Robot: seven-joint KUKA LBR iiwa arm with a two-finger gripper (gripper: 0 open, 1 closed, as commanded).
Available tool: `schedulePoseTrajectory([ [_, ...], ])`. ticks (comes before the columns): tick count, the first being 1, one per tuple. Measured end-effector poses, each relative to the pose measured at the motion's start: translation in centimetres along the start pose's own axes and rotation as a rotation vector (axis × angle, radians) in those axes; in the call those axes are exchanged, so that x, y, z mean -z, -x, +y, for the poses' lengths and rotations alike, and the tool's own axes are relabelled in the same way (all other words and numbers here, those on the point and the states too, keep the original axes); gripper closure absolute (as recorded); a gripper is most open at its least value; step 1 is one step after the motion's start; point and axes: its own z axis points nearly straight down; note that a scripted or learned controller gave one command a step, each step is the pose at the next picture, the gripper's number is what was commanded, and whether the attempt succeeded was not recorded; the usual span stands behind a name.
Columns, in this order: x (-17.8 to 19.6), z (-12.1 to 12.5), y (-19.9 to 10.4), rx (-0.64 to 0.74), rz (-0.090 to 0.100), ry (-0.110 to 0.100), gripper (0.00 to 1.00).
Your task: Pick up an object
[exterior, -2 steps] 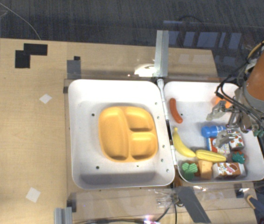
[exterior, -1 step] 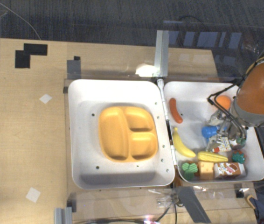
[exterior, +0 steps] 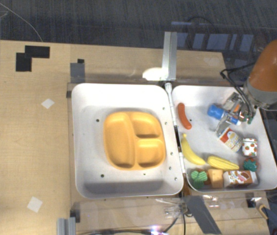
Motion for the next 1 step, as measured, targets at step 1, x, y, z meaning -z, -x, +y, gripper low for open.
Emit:
schedulePoseTrajectory([
  [1, 0.01, 0.22, 2.90, -0.276, 0.015, -0.003, 0.00],
])
